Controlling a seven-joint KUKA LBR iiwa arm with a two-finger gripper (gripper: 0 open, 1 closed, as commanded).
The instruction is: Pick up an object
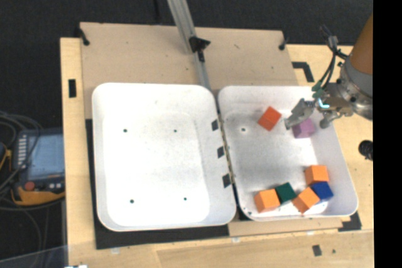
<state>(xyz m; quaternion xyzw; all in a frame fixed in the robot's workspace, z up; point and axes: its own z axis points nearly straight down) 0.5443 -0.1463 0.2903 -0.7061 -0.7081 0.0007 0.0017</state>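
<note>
The tabletop (157,248) runs along the near edge, a pale wooden board well below and to the left of the claw (309,113), and it carries both bins. The left bin (157,154) sits well off to the claw's left with nothing but small dark dots on its floor. The right bin (264,154) lies directly under the claw, and every block is in it. The arm (359,69) reaches in from the right, grey with an orange band, and its claw hangs over the bin's far right part with its two grey fingers spread apart, closed on nothing. The purple block (304,128) sits just under and between those fingers, touching or nearly touching them; I cannot tell which. It looks the likeliest target. The orange block (270,118) lies near the claw's left, tilted on the bin floor. Well below the claw, against the near wall, huddle an orange block (267,199), a green block (286,191), another orange one (307,199), a blue block (321,190) and one more orange (316,174), touching one another. The purple block seems small, rigid and light, probably wood or foam with smooth faces, so it should neither crush nor sag but may skid or twist if pinched off-centre. The best hold is probably across two opposite flat sides, fingers square to them, low on the block.
</note>
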